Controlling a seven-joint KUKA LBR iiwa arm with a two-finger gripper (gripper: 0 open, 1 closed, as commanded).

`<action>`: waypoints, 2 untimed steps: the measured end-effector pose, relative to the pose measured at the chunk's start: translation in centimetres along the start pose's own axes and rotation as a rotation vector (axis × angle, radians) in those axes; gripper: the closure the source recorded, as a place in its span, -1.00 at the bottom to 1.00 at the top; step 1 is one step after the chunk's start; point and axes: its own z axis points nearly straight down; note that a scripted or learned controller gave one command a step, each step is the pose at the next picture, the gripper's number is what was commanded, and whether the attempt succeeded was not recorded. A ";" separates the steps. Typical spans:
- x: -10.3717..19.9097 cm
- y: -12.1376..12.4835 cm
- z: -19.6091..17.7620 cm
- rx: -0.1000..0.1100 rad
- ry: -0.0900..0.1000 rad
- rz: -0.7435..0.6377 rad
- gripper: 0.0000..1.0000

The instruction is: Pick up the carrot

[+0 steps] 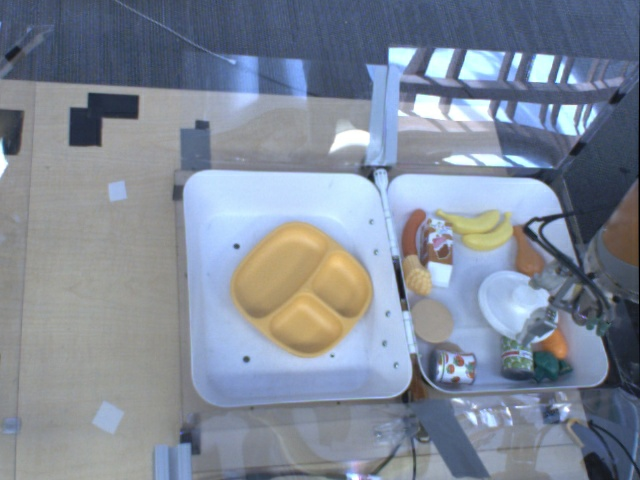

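The carrot [556, 345] is a small orange piece with a green leafy end, lying in the near right corner of the right bin [480, 386]. My gripper [556, 313] hangs just above and a little left of it, over the edge of a white bowl [508, 303]. The gripper partly covers the carrot's upper end. Nothing is visibly lifted off the bin floor.
The right bin also holds a banana [478, 229], a sausage [414, 232], a small bottle [437, 242], corn [417, 275], a tan disc [433, 320], a red can [454, 367], a green can [517, 360] and an orange item [528, 254]. A yellow divided plate [302, 288] lies in the left bin [210, 268].
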 end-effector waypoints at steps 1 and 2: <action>0.0 0.0 0.0 0.000 0.000 0.000 -1.00; 0.0 0.0 0.0 0.000 0.000 0.000 -1.00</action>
